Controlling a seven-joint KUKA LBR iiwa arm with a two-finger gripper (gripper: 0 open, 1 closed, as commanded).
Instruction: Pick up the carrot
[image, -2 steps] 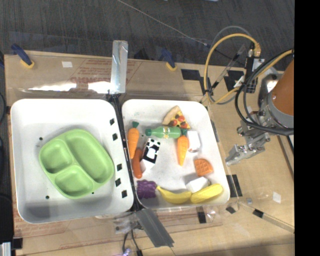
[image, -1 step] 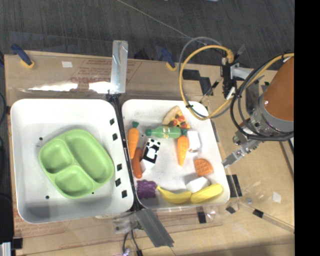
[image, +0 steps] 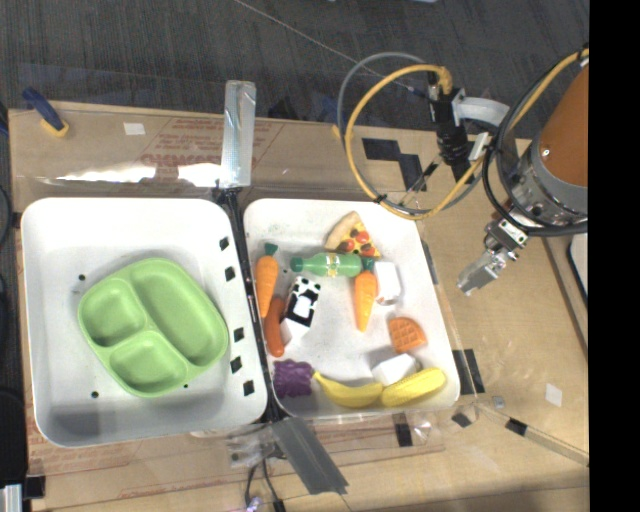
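Observation:
Two orange carrots lie in the right bin (image: 432, 300). One carrot (image: 266, 283) runs along the bin's left wall, thick end toward the back. The other carrot (image: 365, 298) lies near the middle, just below a green bottle (image: 330, 264), with its tip pointing to the front. My gripper (image: 481, 271) hangs outside the bin, over the bench to the right of its right wall, well away from both carrots. Nothing shows in its grasp.
The right bin also holds a pizza slice (image: 350, 235), a black-and-white carton (image: 303, 300), a white block (image: 387, 282), a waffle (image: 407, 333), a banana (image: 380, 389) and purple grapes (image: 293, 377). A green divided plate (image: 150, 325) sits in the left bin. Yellow cable (image: 385, 90) loops behind.

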